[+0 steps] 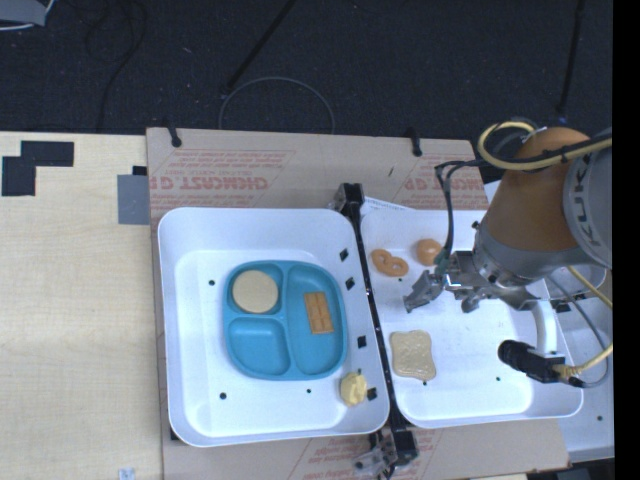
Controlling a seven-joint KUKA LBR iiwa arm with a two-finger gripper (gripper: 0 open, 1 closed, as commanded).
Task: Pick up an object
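Gripper [425, 293] hangs over the right bin [470, 408], fingers apart, gripping nothing. Just below, lower centre-right of frame, lies the bread slice [412, 355]: looks light, soft and flat, so pinch across its edges, gently.

left bin [190, 268]: blue tray [285, 320] holding round cracker [254, 291] and orange wafer [319, 312]; yellow lump [353, 388] beside tray | right bin [470, 393]: pretzel [389, 262], orange ball [428, 251], bread slice [412, 355] | end effector [425, 293] hangs above right bin, between pretzel and bread slice
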